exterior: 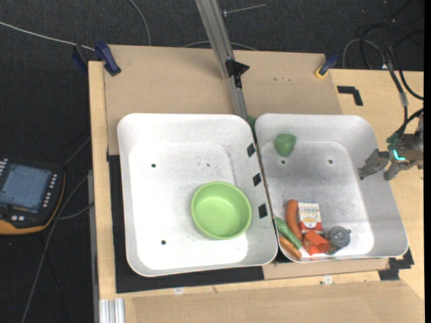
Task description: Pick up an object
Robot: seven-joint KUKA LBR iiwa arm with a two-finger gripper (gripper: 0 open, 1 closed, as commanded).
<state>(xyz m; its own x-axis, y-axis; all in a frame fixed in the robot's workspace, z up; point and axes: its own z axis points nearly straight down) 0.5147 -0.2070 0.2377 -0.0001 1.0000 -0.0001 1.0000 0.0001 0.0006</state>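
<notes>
A slanted overhead view of a wooden bench (pixel 175 73) bearing two shallow white bins side by side. Nothing has been picked up yet: every object lies in a bin, and the whole task is left to do.

At the far left, off the bench, an orange and black handheld control pendant (pixel 27 194) lies on the dark floor. The left bin (pixel 145 136) holds one thing, a light green bowl (pixel 221 210), upright, toward the bin's near right corner. A metal pole (pixel 219 36) slants down from the top of the view to the seam between the bins.

The right bin (pixel 357 147) holds the rest. A small green rounded object (pixel 285 143) sits alone near its far left corner. Along the near wall, a cluster lies packed together: an orange carrot-like piece (pixel 291 215), a green piece (pixel 288 231) beside it, a small white and orange box (pixel 309 214), a red item (pixel 315 243) and a grey round piece (pixel 338 235).

At the far right, the gripper (pixel 382 169) hangs over the right bin's right rim, with a teal light on its body. Its two fingers look spread apart and pinch nothing. The cluster lies well apart from it, to its left and nearer the viewer; the grey round piece seems the closest candidate. The lone green object is farther left, across the bare bin floor. The gripper would likely need to travel inward and descend before any grasp.
</notes>
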